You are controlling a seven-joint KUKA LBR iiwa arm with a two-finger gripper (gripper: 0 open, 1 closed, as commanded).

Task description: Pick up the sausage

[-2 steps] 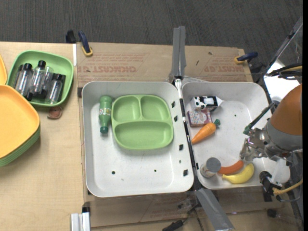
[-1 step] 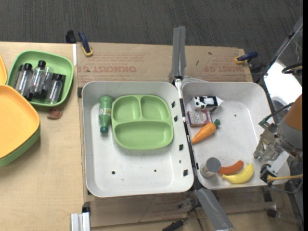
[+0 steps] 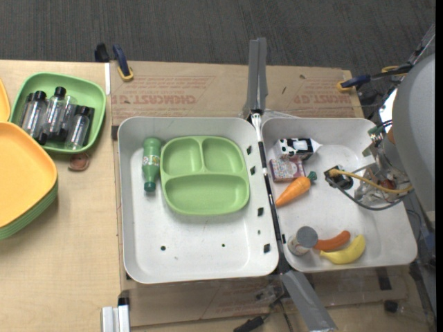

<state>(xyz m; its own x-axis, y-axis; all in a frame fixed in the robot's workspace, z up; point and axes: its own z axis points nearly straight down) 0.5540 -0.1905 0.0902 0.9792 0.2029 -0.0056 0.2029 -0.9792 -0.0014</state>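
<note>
A lab: cardboard (image 3: 208, 97) clamped over a workbench (image 3: 55, 275).

We reach in from the right edge with our grey arm (image 3: 421, 109), its broad upper part pale and blurred close to the camera. Below and left of it sits our gripper (image 3: 372, 187), turned toward the left.

The plate (image 3: 204, 175) and bottle (image 3: 151, 163) are green, the carrot (image 3: 293, 190) orange, the banana (image 3: 344, 252) yellow, the sausage (image 3: 334, 241) red-orange.
</note>
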